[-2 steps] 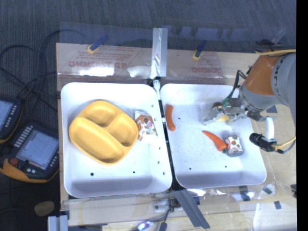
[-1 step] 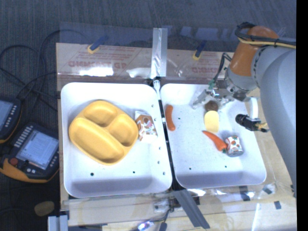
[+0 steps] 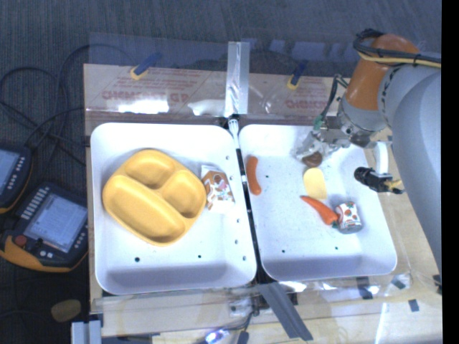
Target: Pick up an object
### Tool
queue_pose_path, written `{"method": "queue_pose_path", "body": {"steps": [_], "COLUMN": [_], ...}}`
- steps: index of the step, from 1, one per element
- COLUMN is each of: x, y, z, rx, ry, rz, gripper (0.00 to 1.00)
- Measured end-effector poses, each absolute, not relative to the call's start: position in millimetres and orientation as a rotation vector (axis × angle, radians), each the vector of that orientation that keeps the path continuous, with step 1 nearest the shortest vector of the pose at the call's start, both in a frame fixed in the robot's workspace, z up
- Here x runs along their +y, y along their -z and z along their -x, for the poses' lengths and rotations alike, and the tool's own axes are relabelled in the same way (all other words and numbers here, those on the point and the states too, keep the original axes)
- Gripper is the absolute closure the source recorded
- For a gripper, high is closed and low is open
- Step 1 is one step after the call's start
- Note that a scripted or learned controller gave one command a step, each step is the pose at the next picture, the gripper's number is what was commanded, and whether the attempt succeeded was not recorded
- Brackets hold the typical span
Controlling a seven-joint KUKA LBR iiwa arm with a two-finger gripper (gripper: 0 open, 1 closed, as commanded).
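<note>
The gripper [image 3: 313,149] is poised over a brown lump [image 3: 313,159] just above the pale yellow piece [image 3: 314,183], presumably targeted; its grip cannot be told.

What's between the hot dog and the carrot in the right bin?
Just bare white bin floor between the hot dog and the carrot, in the camera view.

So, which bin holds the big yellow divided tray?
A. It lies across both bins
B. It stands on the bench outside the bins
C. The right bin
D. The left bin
D. The yellow divided tray lies wholly inside the left bin, beside a small printed packet, while the right bin holds small food items such as the carrot.
</note>
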State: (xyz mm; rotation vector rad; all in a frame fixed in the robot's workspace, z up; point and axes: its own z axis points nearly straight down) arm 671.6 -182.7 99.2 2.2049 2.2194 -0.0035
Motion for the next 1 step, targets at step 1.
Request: {"method": "queue_pose_path", "body": {"steps": [1], "x": [-130.5], "y": [-198.1], "z": [-669.1], "rx": [2.225], "ry": [0.000], "rz": [-2.216], "gripper": [1.00]}}
